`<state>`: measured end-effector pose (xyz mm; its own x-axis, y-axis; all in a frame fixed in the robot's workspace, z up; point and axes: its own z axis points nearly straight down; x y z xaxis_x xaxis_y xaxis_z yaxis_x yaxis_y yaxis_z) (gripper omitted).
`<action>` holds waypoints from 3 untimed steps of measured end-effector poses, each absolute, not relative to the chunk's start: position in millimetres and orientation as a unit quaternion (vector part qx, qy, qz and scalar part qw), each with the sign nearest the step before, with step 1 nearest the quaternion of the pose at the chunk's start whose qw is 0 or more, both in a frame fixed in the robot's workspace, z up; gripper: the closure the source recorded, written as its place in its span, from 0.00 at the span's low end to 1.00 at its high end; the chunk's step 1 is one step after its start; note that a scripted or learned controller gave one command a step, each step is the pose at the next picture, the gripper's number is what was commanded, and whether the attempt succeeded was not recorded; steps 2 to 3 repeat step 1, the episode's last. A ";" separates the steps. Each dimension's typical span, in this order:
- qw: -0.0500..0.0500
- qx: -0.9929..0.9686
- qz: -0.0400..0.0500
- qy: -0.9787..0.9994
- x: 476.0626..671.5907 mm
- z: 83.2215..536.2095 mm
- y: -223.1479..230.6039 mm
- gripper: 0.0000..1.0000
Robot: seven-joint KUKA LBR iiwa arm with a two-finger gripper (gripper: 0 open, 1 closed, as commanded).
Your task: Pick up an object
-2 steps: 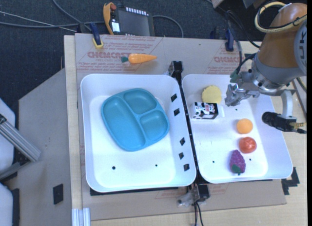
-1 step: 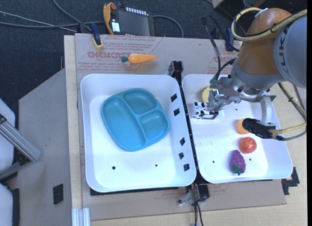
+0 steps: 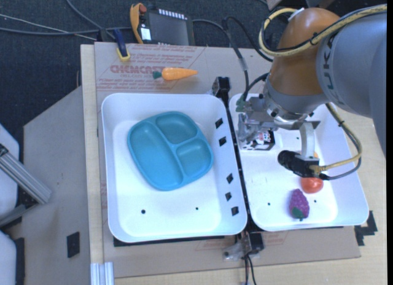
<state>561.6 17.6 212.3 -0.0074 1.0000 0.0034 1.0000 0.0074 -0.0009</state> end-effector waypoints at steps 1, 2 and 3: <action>0.003 -0.705 0.000 -0.709 544.0 210.2 69.2 1.00; 0.003 -0.705 0.000 -0.709 544.0 210.2 69.2 1.00; 0.003 -0.705 0.000 -0.709 544.0 210.2 69.2 1.00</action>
